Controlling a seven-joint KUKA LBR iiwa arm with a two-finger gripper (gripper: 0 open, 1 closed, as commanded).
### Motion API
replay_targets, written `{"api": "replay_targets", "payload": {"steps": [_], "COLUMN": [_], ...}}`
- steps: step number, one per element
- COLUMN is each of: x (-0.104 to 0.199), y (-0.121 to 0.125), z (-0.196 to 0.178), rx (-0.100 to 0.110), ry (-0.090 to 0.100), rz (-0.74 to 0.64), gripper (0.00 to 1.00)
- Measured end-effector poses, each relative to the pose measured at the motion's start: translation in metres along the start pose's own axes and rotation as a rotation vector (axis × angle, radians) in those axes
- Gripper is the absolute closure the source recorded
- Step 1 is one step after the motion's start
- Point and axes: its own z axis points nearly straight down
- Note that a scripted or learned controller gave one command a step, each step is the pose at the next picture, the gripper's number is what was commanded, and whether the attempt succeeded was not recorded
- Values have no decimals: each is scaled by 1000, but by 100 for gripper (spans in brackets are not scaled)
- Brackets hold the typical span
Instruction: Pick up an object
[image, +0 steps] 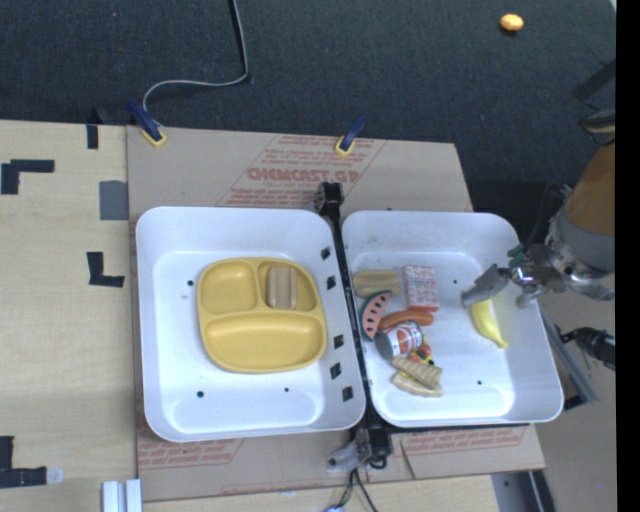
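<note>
Reaching in: grey arm (585, 240) with an orange band, entering from the counter's right edge and ending over the right side of the right bin (520, 412).
Jaws: at the arm's tip, pointing toward the counter's left edge, above the bin floor near its right wall.
Jaws state: cannot tell whether released or clenched; nothing seen between them.
Banana (488, 324): lying on the right bin's floor, just beside the jaws on the side toward the counter's front edge; whether touching them cannot be told.
Pink packet (420, 286): mid-bin, apart from the jaws, toward the counter's left edge.
Tan roll (375, 283): next to the packet, close to the bin's left wall.
Watermelon slice (372, 312): just in front of the roll.
Red sausage (410, 319): between the packet and the can (400, 340), the can lying on its side.
Pale sandwich piece (417, 376): nearest the bin's front wall, just past the can.
Left bin (160, 240): holding a yellow divided tray (262, 340), with a brown piece (283, 288) in the tray's back right compartment.
Cardboard sheet (300, 170): under both bins, clipped at the counter's back edge by two yellow-and-blue clamps (150, 130).
</note>
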Motion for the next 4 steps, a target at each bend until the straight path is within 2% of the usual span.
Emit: {"api": "replay_targets", "payload": {"steps": [1, 2, 3, 4], "x": [6, 44, 43, 130], "y": [28, 86, 86, 121], "z": [115, 127, 117, -12], "rx": [-9, -8, -7, -3], "ry": [-1, -2, -4, 0], "rz": [0, -2, -3, -2], "gripper": [0, 0, 100, 100]}}
